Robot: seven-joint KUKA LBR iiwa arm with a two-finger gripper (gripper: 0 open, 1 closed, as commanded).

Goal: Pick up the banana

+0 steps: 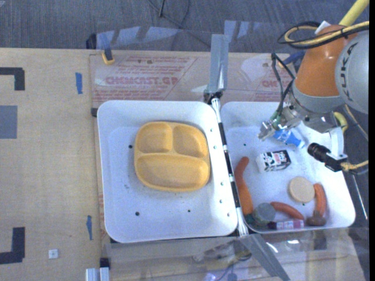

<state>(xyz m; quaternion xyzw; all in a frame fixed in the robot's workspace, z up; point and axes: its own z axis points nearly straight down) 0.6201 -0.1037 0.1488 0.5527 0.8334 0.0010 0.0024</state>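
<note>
The task looks barely begun. The gripper point(274, 127) hangs low over the far part of the right bin point(345, 218), near that bin's far-right corner, with a small blue object point(289, 137) just beside it. From this slant I cannot tell whether the gripper is open or closed, and nothing can be seen held in it.

As for the banana, I cannot find one with any certainty. Nothing in the right bin has a banana's shape and yellow colour. What does lie there is:

- a long orange carrot point(242, 183) along the left wall
- a small black-and-white carton point(275, 160) near the middle
- a round tan disc point(302, 189)
- 2 reddish sausages, 1 point(319, 198) by the right wall and 1 point(287, 209) towards the near edge
- a grey lump point(266, 211) and a pink stick point(287, 223) against the near wall

The left bin point(111, 174) carries a yellow divided plate point(172, 156) with 3 compartments, sitting at its centre. If the banana is present, it is hidden or too small to make out — so finding it, closing on it and lifting it all appear to be left.

On writing: the cardboard sheet point(146, 78) beyond the bins bears faded red lettering that I cannot read for sure. The carton's print is too small to make out. The arm point(328, 69) shows grey letters at the view's right that look like the start of KUKA.
</note>
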